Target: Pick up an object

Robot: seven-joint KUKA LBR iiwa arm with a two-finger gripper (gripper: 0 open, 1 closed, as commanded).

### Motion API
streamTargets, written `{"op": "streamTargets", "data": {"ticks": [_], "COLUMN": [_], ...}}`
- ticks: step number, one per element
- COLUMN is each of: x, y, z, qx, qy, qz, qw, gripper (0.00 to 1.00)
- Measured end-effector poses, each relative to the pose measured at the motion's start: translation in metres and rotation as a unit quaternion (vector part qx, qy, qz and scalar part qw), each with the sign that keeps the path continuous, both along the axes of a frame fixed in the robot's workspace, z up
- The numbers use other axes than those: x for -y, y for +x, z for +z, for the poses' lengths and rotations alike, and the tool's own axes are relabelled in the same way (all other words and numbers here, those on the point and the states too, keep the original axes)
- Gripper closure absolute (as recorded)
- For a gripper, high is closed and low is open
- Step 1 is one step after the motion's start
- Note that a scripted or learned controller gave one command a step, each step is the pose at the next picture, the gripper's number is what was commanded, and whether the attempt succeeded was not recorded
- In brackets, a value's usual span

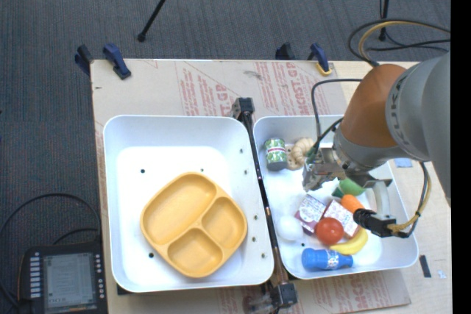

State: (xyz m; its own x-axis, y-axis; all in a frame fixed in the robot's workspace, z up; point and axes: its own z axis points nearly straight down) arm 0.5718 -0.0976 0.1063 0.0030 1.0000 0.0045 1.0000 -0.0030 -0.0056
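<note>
Looking down on the worktop [176, 84], I take the right-hand bin [403, 246] as my landmark, since every candidate for the pick lies in it. The arm [397, 118] reaches over that bin's far right side, its orange band above the wrist, and the jaws [315, 176] hang low over the bin's middle. To the bin's left sits the second white bin [121, 151], carrying a yellow divided tray [193, 224]. Inside the landmark bin, going down in size: a blue bottle [324, 259] lying along the near wall, a red-and-white packet [312, 209] near the centre, a yellow banana [355, 242] toward the near right, a red tomato [330, 231] just beside the banana, a small green-labelled can [276, 152] at the far left, and a pale knobbly piece [298, 153] right next to the can. I judge this to be the descent-and-grasp step, with nothing lifted yet. The jaws sit just above the packet and close to the pale piece, but I cannot tell how wide they stand or whether they touch anything. The next move, as I read it, calls for settling on one item, closing firmly, then rising straight up clear of its neighbours.
</note>
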Motion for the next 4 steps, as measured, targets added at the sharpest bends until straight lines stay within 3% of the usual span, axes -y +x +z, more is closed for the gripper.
{"op": "streamTargets", "data": {"ticks": [1,2,3,4], "x": [0.0,-0.012,0.07,0.013], "y": [0.0,0.051,0.037,0.072], "z": [0.0,-0.02,-0.019,-0.019], "qx": [0.0,-0.007,0.002,0.002], "qy": [0.0,-0.0023,-0.0003,-0.0013], "qz": [0.0,0.003,0.003,0.004], "qw": [1.0,1.0,1.0,1.0], "gripper": [0.0,0.0,0.0,0.0]}}
